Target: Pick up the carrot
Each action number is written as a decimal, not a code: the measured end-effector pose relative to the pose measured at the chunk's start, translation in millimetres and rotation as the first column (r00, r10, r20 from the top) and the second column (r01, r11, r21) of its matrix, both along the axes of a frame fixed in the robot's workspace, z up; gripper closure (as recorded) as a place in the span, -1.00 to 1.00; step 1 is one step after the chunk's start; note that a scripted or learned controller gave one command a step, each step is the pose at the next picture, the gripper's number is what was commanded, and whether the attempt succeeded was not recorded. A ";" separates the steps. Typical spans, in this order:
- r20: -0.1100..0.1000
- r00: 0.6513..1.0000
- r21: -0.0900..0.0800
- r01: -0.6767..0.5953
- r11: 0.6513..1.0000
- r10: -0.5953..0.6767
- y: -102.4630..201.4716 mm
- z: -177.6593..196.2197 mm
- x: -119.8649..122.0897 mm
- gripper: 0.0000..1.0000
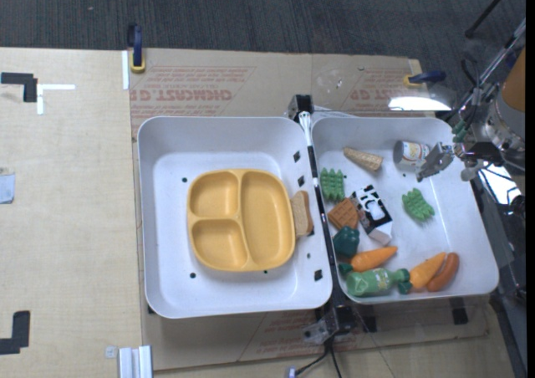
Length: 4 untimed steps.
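The carrot (374,257) is an orange toy lying on its side in the lower part of the right bin (468,201), with a dark green top (346,241) at its left end. My gripper (435,161) hangs over the upper right part of that bin, well up and to the right of the carrot and not touching it. Nothing shows held in the gripper. A small silver and yellow item (409,150) lies just left of the gripper.
Around the carrot lie a green bottle (372,283), an orange and red pair of pieces (436,270), a waffle (343,214), a black-and-white card (371,205), green pieces (417,205) (333,183) and a cone (364,159). The left bin (159,201) holds a yellow divided plate (241,219) and a bread slice (302,213).
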<state>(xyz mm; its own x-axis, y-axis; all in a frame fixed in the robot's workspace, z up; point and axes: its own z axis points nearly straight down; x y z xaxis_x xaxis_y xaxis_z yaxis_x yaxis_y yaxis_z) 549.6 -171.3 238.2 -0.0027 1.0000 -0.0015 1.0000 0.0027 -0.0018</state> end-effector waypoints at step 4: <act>0.002 0.773 -0.002 -0.634 0.773 0.634 -50.9 40.4 -46.1 -1.00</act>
<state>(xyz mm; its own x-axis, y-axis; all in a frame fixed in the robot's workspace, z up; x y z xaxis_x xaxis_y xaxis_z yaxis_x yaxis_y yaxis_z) 503.5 -222.2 278.6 -0.6364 0.7713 -0.0032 0.7713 0.6364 0.0004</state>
